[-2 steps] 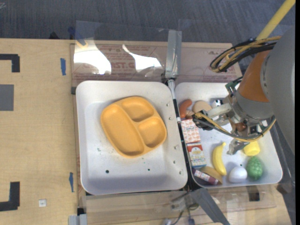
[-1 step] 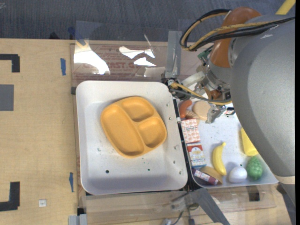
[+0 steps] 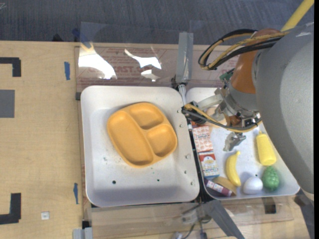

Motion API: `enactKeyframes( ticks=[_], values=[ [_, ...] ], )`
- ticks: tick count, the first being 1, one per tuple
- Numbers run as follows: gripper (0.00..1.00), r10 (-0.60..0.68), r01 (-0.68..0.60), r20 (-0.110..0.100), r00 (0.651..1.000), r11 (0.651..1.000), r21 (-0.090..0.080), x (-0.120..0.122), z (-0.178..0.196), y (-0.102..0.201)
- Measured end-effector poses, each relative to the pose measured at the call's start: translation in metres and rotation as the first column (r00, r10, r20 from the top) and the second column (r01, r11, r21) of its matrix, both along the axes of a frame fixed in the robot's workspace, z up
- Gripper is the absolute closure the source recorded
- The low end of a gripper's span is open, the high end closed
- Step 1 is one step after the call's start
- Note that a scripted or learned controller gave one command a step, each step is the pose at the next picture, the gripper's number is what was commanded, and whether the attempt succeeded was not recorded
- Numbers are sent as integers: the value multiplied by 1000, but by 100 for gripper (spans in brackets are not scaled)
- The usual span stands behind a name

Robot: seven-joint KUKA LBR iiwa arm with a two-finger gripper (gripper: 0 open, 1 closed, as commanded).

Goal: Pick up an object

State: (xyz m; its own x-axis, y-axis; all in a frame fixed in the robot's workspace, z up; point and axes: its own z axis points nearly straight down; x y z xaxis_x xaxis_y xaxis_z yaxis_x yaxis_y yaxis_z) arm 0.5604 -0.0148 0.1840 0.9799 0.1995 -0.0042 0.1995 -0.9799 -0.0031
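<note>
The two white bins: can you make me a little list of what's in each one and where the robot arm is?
left bin: orange plastic plate with three sections
right bin: yellow banana, yellow corn cob, green bumpy ball, white round ball, small printed boxes
arm: grey with orange band, over the right bin
gripper: just above the banana, holding nothing visible

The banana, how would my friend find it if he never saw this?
Look in the right bin, under the arm. Near its middle lies the banana, curved and pointed. The corn beside it is yellow too, but straight and blunt.
</note>
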Motion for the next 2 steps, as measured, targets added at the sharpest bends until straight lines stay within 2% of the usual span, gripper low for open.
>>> enactKeyframes(
  ticks=[1,2],
  values=[
    [0,-1,1,6,1000,1000,-2,-1,34,-9],
    [0,101,-101,4,995,995,-2,43,46,-42]
  ],
)
